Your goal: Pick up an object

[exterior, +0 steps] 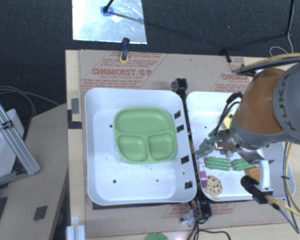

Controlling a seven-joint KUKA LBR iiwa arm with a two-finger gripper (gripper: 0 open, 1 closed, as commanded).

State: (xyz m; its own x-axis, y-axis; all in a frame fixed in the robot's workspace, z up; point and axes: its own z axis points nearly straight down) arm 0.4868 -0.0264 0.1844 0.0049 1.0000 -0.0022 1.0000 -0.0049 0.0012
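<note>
Green plastic bean pod (pixel 221 162): long axis horizontal, lower right of frame, just below-right of end effector (pixel 206 147); grip state indeterminable.

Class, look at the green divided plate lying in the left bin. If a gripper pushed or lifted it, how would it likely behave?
The green divided plate looks like moulded plastic, so it is probably stiff and light for its size. It lies flat and wide in the left bin, so a push would likely slide it rather than tip or roll it. Its low, rounded rim may be hard to pinch.
</note>
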